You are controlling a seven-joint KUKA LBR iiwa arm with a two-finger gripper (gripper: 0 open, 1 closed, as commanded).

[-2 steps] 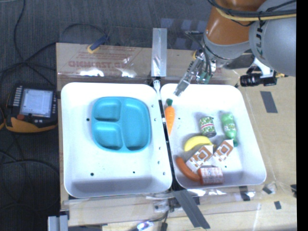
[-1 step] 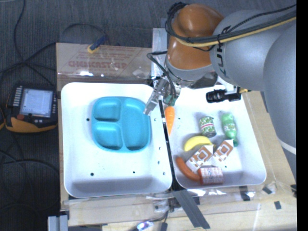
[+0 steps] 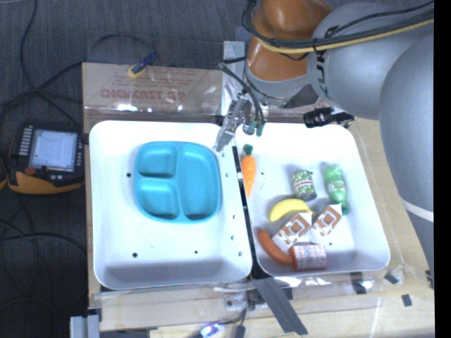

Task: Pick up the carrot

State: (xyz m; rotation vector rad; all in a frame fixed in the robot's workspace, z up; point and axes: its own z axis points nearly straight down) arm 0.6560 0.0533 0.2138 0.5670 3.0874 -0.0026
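- Gripper (image 3: 236, 129) hung over the back edge of the bins, near the divide between them; its thin metallic fingers (image 3: 227, 134) slanted down and to the left, and whether they stood spread or closed could not be told, since they overlapped and blurred together. Nothing showed between them.
- Much of the wrist was hidden under the orange band (image 3: 285, 20) and the bulky grey arm (image 3: 384, 62), which was cut off by the top and right edges.
- Far left, on the dark floor, sat a handheld pendant (image 3: 48, 153) with a lit screen whose contents were too small to read.
- Left bin (image 3: 113, 245) held a blue divided plate (image 3: 176, 180) with three compartments, lying flat.
- Behind that bin lay a clear plastic sheet (image 3: 151, 90) over cardboard, its red lettering too faint to read.
- Carrot (image 3: 248, 169) lay in the right bin (image 3: 366, 189), hard against the left wall, just below the fingertips and apart from them. It was short and orange, with a small green top pointing toward the back and the taper pointing forward.
- Further right, well apart from the carrot, sat a green-labelled can (image 3: 304, 182) and a green bottle (image 3: 335, 182).
- Nearer the front clustered a banana (image 3: 289, 209), a sausage (image 3: 271, 246), two small cartons (image 3: 310, 225) with orange and white print, and a reddish can (image 3: 309, 256); the sausage was partly covered by a carton.
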